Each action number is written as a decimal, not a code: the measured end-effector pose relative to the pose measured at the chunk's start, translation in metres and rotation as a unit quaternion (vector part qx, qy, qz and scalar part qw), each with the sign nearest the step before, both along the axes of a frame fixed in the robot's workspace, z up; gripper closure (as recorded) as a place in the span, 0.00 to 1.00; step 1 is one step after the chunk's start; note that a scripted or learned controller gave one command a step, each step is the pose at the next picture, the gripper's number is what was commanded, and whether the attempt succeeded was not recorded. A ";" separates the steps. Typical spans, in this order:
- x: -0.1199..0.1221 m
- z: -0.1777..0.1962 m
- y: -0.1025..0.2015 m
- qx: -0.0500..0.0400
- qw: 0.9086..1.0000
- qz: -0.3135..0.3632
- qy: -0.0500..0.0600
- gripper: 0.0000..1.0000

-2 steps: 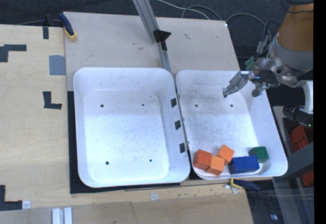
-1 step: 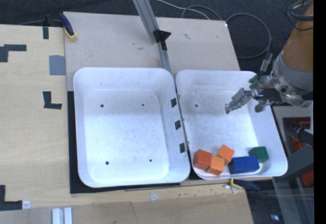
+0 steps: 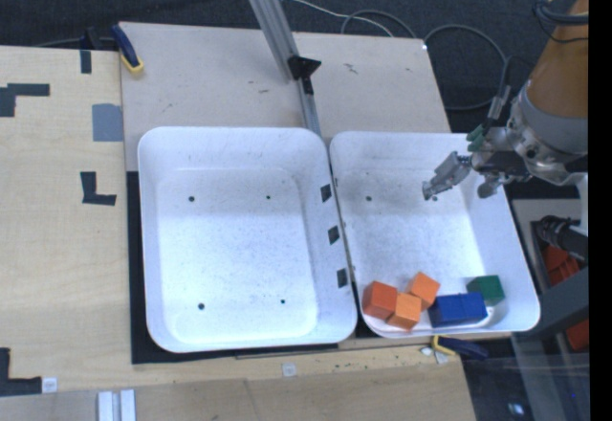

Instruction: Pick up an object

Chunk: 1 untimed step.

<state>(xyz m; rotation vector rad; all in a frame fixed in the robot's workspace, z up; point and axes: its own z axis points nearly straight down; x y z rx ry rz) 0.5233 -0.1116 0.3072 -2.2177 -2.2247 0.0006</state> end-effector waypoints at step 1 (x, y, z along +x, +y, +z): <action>-0.040 -0.035 -0.013 0.000 1.000 -0.003 0.003 0.00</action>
